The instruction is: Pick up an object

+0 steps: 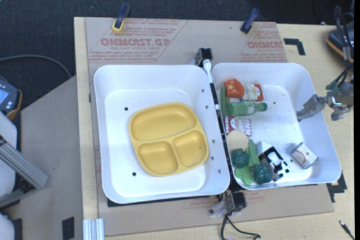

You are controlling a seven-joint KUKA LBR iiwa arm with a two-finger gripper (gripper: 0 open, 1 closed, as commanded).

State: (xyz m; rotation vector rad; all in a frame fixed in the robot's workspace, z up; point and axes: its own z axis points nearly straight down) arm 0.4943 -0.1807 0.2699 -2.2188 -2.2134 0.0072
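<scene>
My end effector (315, 107) sits at the 3 o'clock rim of the right bin (292, 73), over the wall and not yet down among the contents. Whether it is parted or closed cannot be told from this view; nothing is seen in its hold.

Candidate objects lie along the right bin's 9 o'clock side and its 6 o'clock end. The small white carton (304, 155) at about 5 o'clock stands apart from the rest and is nearest to me; I judge it the cleanest pick. To do it well, I should come in over the rim, centre above the carton, descend straight, and close across its narrow side.

The red-and-white packet (243, 90) and green bottle (244, 109) lie touching near the divider at 10 o'clock. The green toys (250, 166) and black-and-white piece (274, 161) crowd together at 6 o'clock; a grasp there risks catching two at once.

The left bin (112, 81) carries a yellow divided tray (167, 137), flat and wide, poor for a pinch. The bin wall beside the carton limits my approach.
</scene>
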